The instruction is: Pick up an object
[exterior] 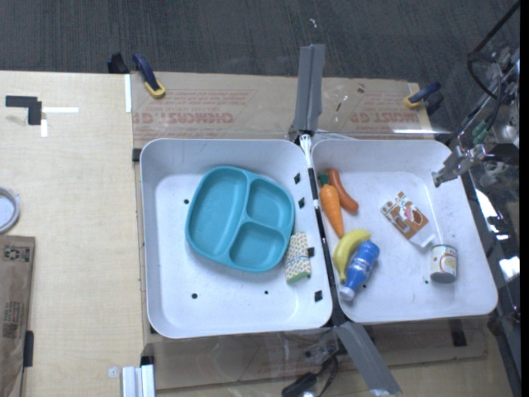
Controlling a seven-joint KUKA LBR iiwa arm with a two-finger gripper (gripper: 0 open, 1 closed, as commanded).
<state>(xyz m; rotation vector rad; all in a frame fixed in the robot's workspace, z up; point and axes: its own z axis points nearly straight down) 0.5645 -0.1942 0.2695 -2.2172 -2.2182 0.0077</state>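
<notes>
Wooden bench, dark floor behind. Right bin holds carrot, banana, bottle, can; bare white middle. Gripper hovers at its far-right rim, can't tell its state.

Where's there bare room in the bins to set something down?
Left bin: the floor below the blue plate and sponge. Right bin: the strip between the blue bottle and the can. Crowded along the divider: carrot, banana.

Arm: grey metal parts, black cables, details probably blurred
</notes>
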